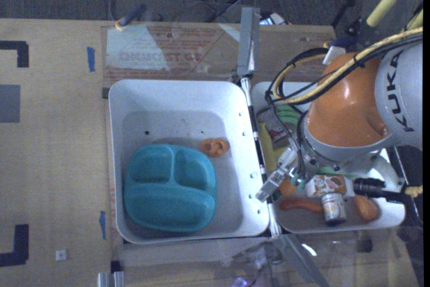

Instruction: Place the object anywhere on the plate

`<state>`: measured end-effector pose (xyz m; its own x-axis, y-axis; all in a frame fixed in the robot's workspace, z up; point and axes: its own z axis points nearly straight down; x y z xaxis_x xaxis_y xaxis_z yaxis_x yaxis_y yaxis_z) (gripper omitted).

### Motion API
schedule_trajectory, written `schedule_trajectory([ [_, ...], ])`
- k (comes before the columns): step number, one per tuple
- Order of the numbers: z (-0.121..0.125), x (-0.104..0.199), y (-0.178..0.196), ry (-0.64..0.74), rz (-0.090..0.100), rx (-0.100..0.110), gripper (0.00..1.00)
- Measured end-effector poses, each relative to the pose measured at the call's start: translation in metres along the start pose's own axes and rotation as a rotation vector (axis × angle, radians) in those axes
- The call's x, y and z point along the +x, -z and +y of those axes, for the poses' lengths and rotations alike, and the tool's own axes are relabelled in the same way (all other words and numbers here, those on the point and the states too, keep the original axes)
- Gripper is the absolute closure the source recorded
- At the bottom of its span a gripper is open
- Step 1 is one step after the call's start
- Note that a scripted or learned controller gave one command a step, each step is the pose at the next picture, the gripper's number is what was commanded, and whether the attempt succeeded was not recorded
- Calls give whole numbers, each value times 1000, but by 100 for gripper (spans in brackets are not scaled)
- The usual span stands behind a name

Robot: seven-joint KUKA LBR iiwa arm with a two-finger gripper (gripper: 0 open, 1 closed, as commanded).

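In the left bin (pixel 121 104), a teal divided plate (pixel 170 188) is seen lying flat, and a small orange pretzel-shaped object (pixel 214 147) is found just beyond its far right corner, on the bin floor, apart from the plate. Over the right bin (pixel 393 212) the arm (pixel 349 111) is lowered among a hot dog (pixel 304 205), a can (pixel 332 208) and other items. The hand (pixel 289 175) is mostly hidden; whether it is open or closed cannot be told.

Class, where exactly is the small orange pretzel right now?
The orange pretzel lies in the left bin, on its floor just beyond the teal plate's upper right corner.
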<state>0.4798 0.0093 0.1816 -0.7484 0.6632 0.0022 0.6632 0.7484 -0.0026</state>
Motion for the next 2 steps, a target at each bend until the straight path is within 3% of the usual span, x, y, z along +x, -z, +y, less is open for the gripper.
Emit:
schedule_trajectory([
  [1, 17, -1, 4, -2, -2, -2, 0],
  [2, 18, -3, 11, -6, -3, -2, 100],
])
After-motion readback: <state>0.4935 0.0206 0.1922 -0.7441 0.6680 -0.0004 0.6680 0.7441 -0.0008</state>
